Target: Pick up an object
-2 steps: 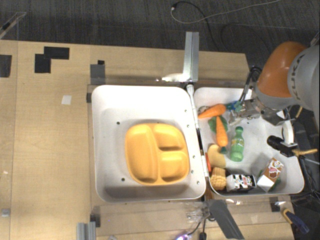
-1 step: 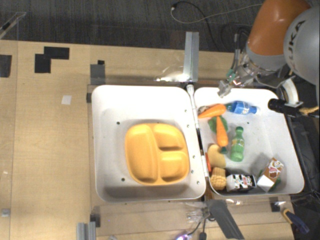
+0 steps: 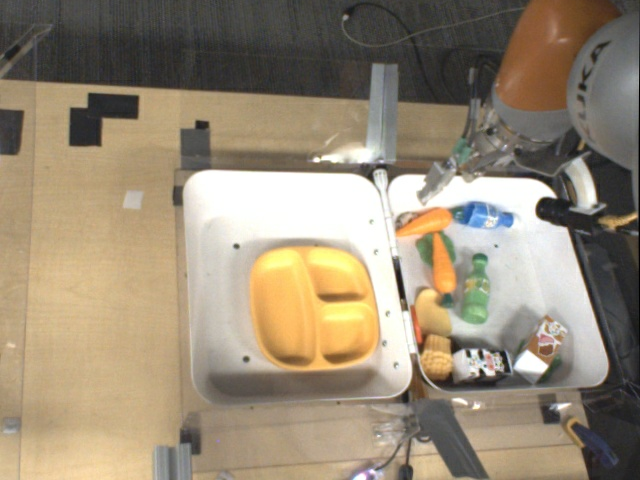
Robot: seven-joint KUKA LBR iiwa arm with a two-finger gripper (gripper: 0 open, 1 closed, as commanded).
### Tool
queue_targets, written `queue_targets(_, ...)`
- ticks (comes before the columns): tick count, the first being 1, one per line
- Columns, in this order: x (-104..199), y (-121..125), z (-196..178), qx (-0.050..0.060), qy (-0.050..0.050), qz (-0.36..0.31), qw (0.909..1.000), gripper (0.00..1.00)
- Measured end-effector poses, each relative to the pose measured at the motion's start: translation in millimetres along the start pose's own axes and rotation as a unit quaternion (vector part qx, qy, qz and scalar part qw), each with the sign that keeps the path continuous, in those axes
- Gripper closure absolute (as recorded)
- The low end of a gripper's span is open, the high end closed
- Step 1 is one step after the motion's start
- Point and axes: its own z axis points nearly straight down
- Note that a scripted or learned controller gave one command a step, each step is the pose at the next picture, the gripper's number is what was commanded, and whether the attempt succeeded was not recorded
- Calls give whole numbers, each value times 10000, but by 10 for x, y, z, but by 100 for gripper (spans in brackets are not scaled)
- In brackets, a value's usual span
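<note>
A grey KUKA arm [image 3: 590, 78] with an orange band reaches in from the right and holds its pincer [image 3: 440, 180] over the far left corner of the right-hand bin [image 3: 585, 308]; whether the pincer is clenched or released cannot be told from this slanted view, and nothing is seen between its tips. Just below the pincer, inside that bin, an orange toy carrot [image 3: 424, 222] lies tilted against the left wall. Beside it to the right lies a blue bottle [image 3: 483, 215] on its side. A second carrot [image 3: 443, 263] lies a little further toward the camera, pointing along the bin's length, and a green bottle [image 3: 475, 290] lies just to its right. Further still from the pincer, a pale yellow toy [image 3: 434, 313] rests near the left wall, with a corn cob [image 3: 436, 356] beyond it in the near left corner. A small black-and-white carton [image 3: 482, 365] lies next to the corn along the near wall, and a red-and-white carton [image 3: 543, 349] sits to its right. Left of the pincer, across the divider, the left-hand bin [image 3: 215, 228] carries a yellow compartment tray [image 3: 313, 306] at its middle. Both bins sit side by side on the pale wooden table [image 3: 90, 298].
</note>
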Motion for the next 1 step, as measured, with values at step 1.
queue_targets(1,-310,-427,1335,-13,-13,199,9998,0)
